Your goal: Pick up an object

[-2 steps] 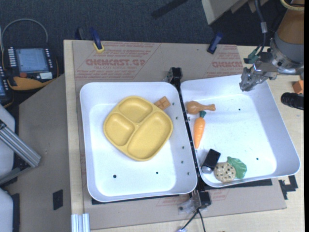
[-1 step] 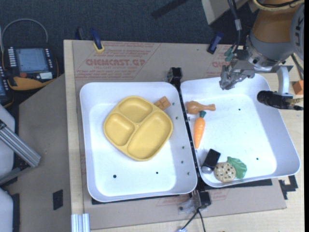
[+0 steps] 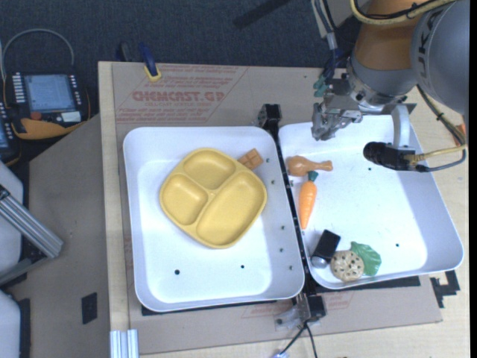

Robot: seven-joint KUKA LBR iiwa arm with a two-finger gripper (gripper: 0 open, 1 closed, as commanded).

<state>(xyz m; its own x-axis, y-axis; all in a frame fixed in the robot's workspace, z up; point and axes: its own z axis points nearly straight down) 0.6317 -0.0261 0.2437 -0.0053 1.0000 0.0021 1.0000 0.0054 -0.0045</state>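
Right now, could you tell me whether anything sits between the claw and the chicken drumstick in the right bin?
Nothing visible does. The claw hangs above the right bin's far left corner, and the drumstick lies just below it in this view, with bare white floor between. The carrot lies beyond the drumstick.

Grey arm (image 3: 417, 36) reaches in from the right — hand (image 3: 326, 131) pointing downward.

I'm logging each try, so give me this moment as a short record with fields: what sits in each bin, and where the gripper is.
left bin: yellow divided plate; small brown block at the plate's far edge
right bin: drumstick, carrot, black block, cookie, green leaf
gripper: above the right bin's far left corner, beyond the drumstick
held: nothing seen between the fingers
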